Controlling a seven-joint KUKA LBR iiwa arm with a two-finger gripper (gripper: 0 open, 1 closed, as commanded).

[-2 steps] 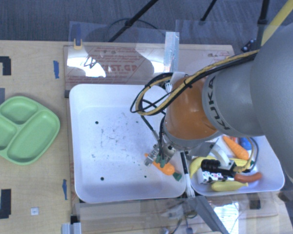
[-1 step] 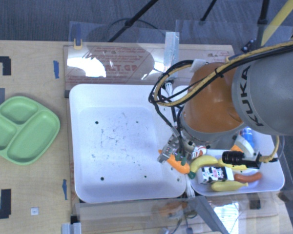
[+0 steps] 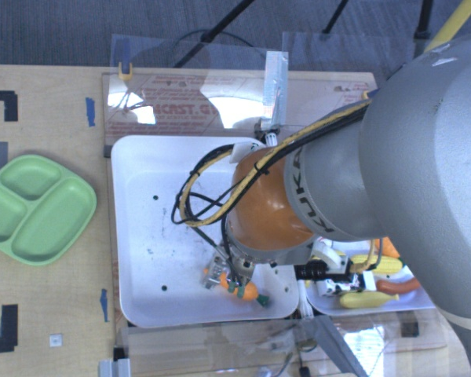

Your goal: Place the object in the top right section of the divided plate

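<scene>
Because my own grey arm [image 3: 408, 155] filled most of the right of the frame, the biggest risk was that I was working half blind: its bulk hid much of the right-hand bin [image 3: 392, 301] and shadowed the left bin [image 3: 141, 210] where I was reaching. My pincer [image 3: 234, 269] sat low in the lower middle of the frame, just over a small orange and green object [image 3: 247, 290] lying near the left bin's front wall. Whether the pincer was wide or closed on anything, I could not tell; the wrist covered it.

The green divided plate [image 3: 38, 208] lay on the worktop [image 3: 47, 116] at the far left, well apart from the object, with the bin's left wall between them. In my judgement a weak pinch on so small a piece could slip during the long carry, or the piece could snag on that wall.

Loose black and yellow cables [image 3: 200, 187] looped beside the wrist and might drag. Yellow and orange toys [image 3: 369, 285] lay in the right-hand bin.
</scene>
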